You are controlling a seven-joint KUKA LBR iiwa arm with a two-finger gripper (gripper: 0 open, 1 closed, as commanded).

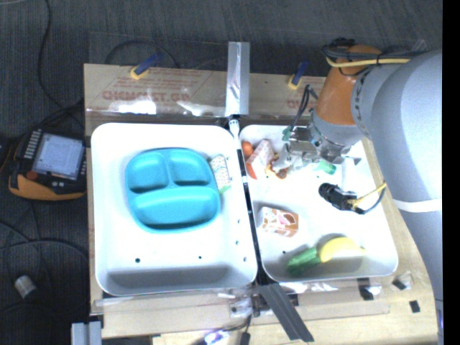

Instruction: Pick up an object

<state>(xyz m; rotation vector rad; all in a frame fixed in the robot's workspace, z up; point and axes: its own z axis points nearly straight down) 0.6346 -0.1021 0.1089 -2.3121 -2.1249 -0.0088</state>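
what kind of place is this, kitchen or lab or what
Most likely a robotics lab bench, not a kitchen: a grey arm reaches over two white bins holding a blue divided plate and toy-like food, with a handheld controller on the carpet.

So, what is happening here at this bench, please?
A grey robot arm reaches in from the right, and its gripper is low over the far part of the right bin. Small items lie close by it there. Nearer in that bin are a packet, a yellow object and a green one. The left bin holds a blue divided tray. Nothing looks lifted yet.
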